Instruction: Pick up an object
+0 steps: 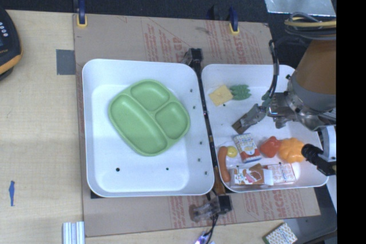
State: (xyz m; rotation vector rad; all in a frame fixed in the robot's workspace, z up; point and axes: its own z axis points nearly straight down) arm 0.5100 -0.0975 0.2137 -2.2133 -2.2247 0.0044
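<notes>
My gripper [239,123] hangs over the middle of the right bin [257,72], reaching in from the right and pointing down-left. Its tip is just above a small printed carton [246,146] and below a yellow cheese wedge [220,95] and a green leafy piece [241,91]. To the carton's right lie a red piece of fruit [270,147] and an orange pepper [290,150]. An orange carrot [222,164], a small yellow piece [231,152] and a flat printed pack [264,174] lie along the bin's front. I see nothing held in the gripper.
The left bin [97,168] holds a green divided plate [150,116]. The arm's orange band [317,68] and wrist stand over the right bin's right side. A dark device [7,43] sits at the bench's far left edge. Clamps [80,11] hold the cardboard sheet at the back.
</notes>
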